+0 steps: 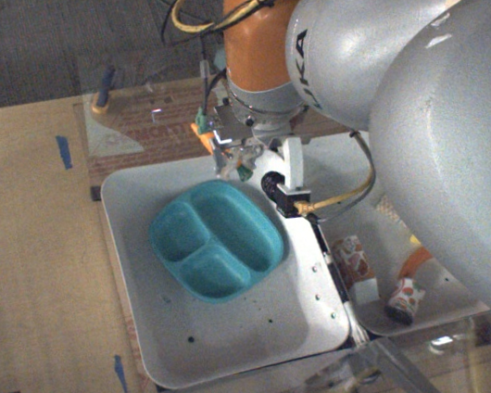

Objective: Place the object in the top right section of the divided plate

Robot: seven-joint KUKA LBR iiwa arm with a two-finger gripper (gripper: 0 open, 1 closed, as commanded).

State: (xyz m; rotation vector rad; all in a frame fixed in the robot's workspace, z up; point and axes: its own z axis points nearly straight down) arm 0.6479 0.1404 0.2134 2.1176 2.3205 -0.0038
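Wooden surface (43, 274), white bin (159, 347): hand (237, 159) hovering at teal plate (217, 239) rim; grip state unreadable; probably positioning for release.

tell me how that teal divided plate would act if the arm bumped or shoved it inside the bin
The teal divided plate looks like rigid moulded plastic, so it would probably keep its shape rather than flex. It lies flat and low on the smooth floor of the white bin, so it would likely slide or spin, not tip. It seems light for its spread, so even a nudge from the pincer might shift it.
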